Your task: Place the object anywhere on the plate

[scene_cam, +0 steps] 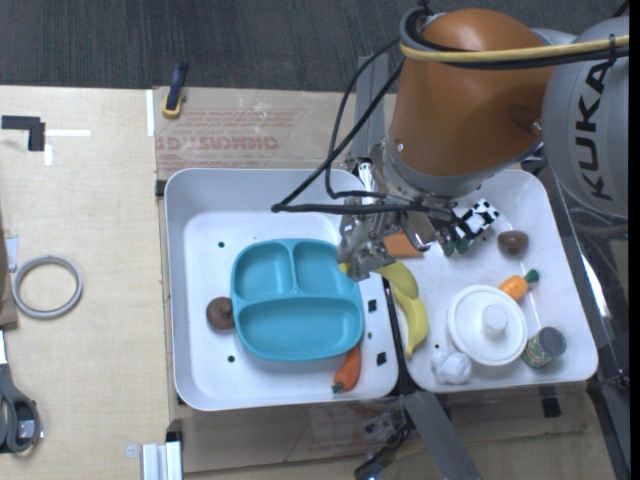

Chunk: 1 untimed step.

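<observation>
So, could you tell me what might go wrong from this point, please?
1. The gripper hangs over the divider between the bins, next to the banana; descending, it might strike the wall.
2. The banana lies against that divider, so it could be awkward to grasp.
3. The carrot touches the plate edge and might get knocked.

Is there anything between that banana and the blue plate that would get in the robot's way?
Nothing visible blocks it. The banana lies just right of the blue plate, across the bins' shared rim, with the end effector hovering by its top end.
</observation>
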{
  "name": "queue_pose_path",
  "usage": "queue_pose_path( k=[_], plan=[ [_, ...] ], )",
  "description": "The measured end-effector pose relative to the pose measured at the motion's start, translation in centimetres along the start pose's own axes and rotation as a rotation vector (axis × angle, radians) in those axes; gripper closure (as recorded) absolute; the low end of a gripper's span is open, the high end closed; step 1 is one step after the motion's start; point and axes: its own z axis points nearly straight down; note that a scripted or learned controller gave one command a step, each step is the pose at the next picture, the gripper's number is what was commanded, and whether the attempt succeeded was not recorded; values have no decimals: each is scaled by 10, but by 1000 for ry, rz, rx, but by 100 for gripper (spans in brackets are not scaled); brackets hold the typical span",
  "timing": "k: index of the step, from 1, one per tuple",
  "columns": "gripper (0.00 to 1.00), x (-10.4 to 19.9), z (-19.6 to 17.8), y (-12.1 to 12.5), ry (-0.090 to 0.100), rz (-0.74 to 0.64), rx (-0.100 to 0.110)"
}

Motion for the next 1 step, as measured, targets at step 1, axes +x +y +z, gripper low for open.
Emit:
queue_pose_path(
  k=[1],
  plan=[
    [0,0,0,0,1,0,0]
  ],
)
